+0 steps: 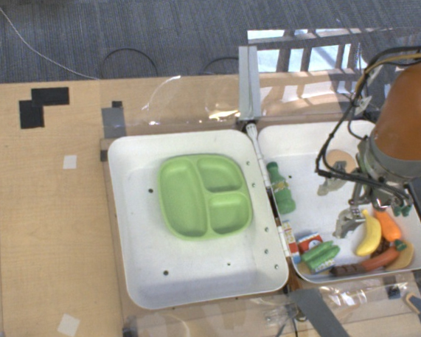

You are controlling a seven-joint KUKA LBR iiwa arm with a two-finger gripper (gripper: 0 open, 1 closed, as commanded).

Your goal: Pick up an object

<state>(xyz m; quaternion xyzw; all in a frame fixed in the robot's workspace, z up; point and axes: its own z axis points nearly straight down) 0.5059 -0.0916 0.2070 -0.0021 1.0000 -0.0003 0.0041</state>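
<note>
My gripper [374,217] is low in the right bin [297,148], at its front right, under the grey arm with the orange band [413,115]. It is open, and its silver fingers [346,223] stand either side of the upper ends of a yellow banana [368,238] and an orange carrot [390,228]. Nothing is visibly gripped. A brown sausage [375,261] lies in front of those two. Further left are a green toy [320,254] and a red-and-white box [306,241]. A green bottle [279,189] lies by the bin's left wall. A tan disc [339,161] is partly behind cables.
The left bin [144,281] holds a green divided plate [203,195]. A metal divider [266,188] separates the two bins. Black cables [334,145] loop from the arm over the right bin's back. Bare white floor shows in the middle of the right bin.
</note>
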